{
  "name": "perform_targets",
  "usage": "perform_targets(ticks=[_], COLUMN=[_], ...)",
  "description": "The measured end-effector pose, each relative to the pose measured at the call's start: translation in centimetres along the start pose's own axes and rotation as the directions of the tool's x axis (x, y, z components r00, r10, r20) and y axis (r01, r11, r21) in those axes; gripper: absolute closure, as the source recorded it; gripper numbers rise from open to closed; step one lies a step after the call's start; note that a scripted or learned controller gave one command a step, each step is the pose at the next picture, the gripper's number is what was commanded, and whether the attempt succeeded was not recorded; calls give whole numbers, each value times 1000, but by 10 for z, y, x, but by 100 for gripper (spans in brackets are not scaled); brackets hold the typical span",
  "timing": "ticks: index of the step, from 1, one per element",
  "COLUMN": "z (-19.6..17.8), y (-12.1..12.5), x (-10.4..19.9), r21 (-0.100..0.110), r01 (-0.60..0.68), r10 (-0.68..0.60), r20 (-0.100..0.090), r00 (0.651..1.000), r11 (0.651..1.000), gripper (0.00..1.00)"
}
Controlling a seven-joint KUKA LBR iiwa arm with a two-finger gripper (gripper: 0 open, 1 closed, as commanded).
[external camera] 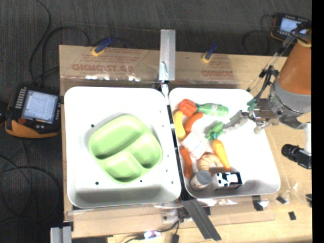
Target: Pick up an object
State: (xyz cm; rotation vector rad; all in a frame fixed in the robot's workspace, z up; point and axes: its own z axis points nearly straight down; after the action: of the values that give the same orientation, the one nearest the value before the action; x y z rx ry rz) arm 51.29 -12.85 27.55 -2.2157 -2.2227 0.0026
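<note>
Gripper [229, 125] over your right bin [263, 161]: finger state you could not tell; carrot [220, 152] sat just below the fingertips, green tray [125, 147] far left.

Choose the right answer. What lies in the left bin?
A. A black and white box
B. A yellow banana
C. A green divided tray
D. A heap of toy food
C: the green divided tray sits alone in the left bin, while the toy food lies in the right bin.
</note>
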Motion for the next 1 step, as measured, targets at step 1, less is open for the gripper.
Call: perform_targets(ticks=[1], z=[68], y=[-8], x=[42], r21=[1], r01=[-46], r10=[46], r20=[0], r00=[999], r11=[999], gripper=[0])
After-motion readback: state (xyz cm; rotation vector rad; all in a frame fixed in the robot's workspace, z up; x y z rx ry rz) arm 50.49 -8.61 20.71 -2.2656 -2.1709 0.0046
